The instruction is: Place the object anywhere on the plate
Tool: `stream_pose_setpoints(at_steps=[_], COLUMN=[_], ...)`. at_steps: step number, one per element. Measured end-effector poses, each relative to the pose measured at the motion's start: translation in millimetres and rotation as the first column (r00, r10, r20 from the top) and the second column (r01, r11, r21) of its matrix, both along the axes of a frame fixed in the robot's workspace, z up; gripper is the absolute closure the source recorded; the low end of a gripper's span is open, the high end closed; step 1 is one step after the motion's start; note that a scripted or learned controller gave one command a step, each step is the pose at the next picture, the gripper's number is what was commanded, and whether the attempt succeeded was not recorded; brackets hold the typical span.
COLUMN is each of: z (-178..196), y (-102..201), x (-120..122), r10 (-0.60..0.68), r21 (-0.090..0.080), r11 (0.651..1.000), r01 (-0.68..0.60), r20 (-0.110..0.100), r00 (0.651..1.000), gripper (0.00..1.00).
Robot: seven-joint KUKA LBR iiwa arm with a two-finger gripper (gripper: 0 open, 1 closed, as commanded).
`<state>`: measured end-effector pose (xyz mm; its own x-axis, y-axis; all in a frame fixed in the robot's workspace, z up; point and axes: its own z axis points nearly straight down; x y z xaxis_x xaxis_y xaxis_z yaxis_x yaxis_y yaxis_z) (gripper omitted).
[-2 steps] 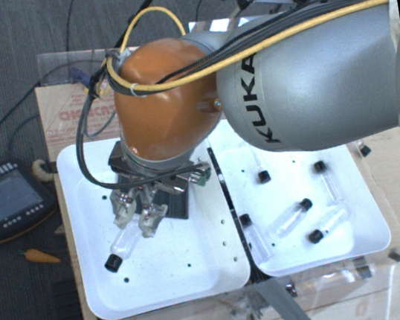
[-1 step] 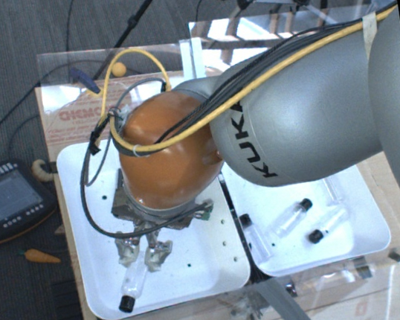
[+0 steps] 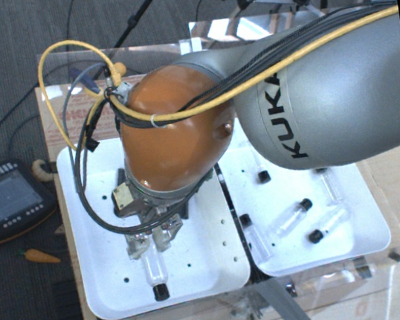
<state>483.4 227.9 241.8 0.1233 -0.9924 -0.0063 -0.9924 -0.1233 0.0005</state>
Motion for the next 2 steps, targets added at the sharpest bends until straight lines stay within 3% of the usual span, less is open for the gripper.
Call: stream_pose_setpoints(at_steps=[1, 2], z=[-0.1, -152.7], y=[0.0, 7.6], x=[-0.1, 1.6], r10=[0.0, -0.341], r21=[0.0, 0.0], r11=[1.0, 0.94], r01=[0.0, 0.341], r20=[0.0, 0.005], r00=[1.0, 0.94], gripper=[0.0, 0.0])
